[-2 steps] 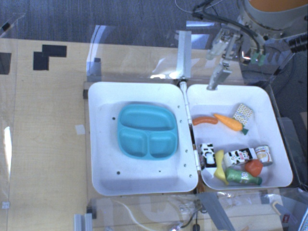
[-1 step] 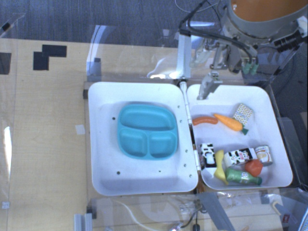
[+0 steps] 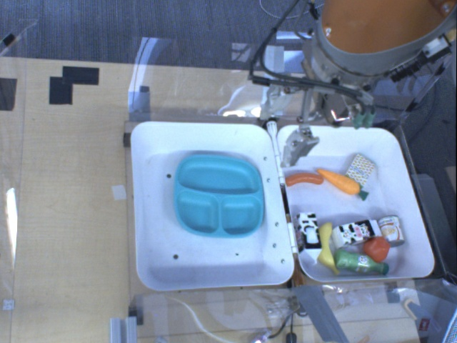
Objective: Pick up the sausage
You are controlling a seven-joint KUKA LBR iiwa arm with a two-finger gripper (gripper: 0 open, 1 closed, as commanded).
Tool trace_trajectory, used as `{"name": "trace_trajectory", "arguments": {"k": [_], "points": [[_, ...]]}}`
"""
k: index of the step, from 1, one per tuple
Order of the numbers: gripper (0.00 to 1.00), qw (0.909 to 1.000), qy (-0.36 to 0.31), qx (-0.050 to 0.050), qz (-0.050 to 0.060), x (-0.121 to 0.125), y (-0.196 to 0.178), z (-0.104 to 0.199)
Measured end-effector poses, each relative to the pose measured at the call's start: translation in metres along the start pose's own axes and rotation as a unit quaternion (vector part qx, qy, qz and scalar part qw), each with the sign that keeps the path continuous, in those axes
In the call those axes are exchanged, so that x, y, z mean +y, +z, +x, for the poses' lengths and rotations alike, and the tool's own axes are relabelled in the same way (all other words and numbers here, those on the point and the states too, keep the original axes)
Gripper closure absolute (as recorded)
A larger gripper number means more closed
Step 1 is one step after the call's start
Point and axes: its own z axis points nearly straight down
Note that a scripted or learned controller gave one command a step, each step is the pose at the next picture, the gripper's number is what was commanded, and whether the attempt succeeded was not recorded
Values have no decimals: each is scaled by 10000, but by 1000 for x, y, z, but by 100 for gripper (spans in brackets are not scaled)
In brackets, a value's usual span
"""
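The sausage [image 3: 303, 179], reddish-orange and slightly curved, lies in the right bin [image 3: 408, 191] near its left wall. Its right end almost touches the tip of an orange carrot [image 3: 339, 181]. My gripper [image 3: 296, 149] hangs over the bin's far left corner, just beyond the sausage and apart from it. The grey and orange arm fills the top right above it.
A blue three-compartment plate [image 3: 218, 194] sits in the left bin [image 3: 153, 256]. The right bin also holds a checkered packet [image 3: 360, 168], a small can [image 3: 390, 229], a black-and-white carton [image 3: 308, 231], a banana [image 3: 326, 245], a green bottle [image 3: 360, 263] and a red tomato [image 3: 376, 248].
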Motion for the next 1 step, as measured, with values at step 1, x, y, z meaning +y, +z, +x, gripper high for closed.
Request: {"name": "trace_trajectory", "arguments": {"k": [1], "points": [[100,10000,3,-60,-5,1,-14,-2]]}}
